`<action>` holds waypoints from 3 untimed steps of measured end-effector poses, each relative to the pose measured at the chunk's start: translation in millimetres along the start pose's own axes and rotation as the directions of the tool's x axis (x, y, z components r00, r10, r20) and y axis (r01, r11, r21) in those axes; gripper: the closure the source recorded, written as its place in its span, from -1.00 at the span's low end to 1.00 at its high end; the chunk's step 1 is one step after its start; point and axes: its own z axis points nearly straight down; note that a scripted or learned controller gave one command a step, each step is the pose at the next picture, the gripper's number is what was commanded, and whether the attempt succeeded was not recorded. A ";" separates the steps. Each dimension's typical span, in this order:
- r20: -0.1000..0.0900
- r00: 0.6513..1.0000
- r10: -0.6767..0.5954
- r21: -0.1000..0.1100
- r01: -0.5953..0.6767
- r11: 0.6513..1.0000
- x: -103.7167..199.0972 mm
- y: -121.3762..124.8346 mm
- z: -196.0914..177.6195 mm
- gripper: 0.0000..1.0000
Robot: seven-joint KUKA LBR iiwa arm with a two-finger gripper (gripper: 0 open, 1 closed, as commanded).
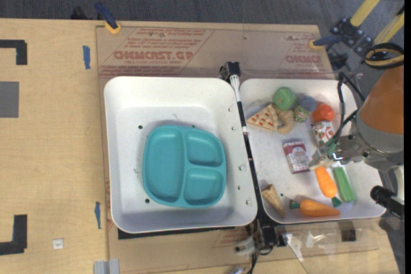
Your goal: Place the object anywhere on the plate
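Observation:
A teal divided plate [184,165] lies in the left white bin [122,112] with nothing on it. My gripper [332,154] hangs over the right bin [276,170], below the arm's orange band. It sits just right of a maroon packet [296,156] and just above an orange piece [326,181] and a green stick [343,184]. A red-and-white can [321,132] lies close on its upper left. I see nothing clearly held by the gripper.
The right bin also holds a green apple [284,98], a waffle wedge [264,117], a red tomato [323,112], a carrot [314,206] and a bread piece [273,197]. A black rail [241,113] runs between the bins.

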 end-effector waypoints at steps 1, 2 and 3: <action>-0.005 1.000 -0.021 -0.006 0.021 1.000 127.2 6.3 -91.6 1.00; -0.002 0.999 -0.035 0.004 0.035 0.999 174.2 61.1 -41.5 1.00; -0.005 0.999 0.033 0.001 -0.033 0.999 266.1 58.4 -62.2 1.00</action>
